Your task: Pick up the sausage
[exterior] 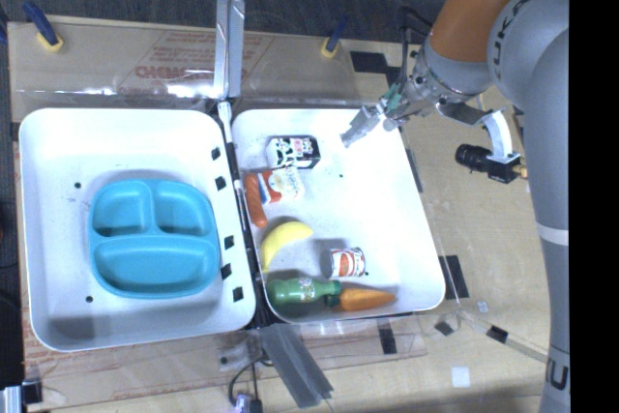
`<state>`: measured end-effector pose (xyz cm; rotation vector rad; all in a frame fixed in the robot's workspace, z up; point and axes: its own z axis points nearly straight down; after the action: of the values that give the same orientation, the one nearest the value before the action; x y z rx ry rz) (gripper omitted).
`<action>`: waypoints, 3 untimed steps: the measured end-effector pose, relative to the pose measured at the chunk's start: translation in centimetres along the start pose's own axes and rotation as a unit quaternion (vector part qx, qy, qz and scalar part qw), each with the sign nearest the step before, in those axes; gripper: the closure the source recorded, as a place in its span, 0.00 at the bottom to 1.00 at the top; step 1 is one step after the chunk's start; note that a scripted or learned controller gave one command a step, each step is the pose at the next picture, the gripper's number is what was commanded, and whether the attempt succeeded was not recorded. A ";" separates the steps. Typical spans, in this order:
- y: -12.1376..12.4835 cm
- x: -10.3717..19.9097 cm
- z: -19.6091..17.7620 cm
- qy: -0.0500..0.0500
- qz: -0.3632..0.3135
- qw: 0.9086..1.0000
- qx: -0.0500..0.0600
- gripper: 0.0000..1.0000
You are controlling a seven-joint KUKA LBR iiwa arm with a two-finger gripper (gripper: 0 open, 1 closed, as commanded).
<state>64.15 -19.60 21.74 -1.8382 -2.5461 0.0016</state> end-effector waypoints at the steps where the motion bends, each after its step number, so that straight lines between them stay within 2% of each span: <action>1: -0.1 10.4 3.7 0.000 -0.091 0.996 0.000 0.00; 2: -1.8 10.0 12.6 0.000 -0.069 0.998 0.001 0.00; 3: 2.2 9.6 12.5 0.000 0.074 0.997 0.000 0.00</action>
<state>63.17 -9.78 9.22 -2.0224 -2.4031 0.0013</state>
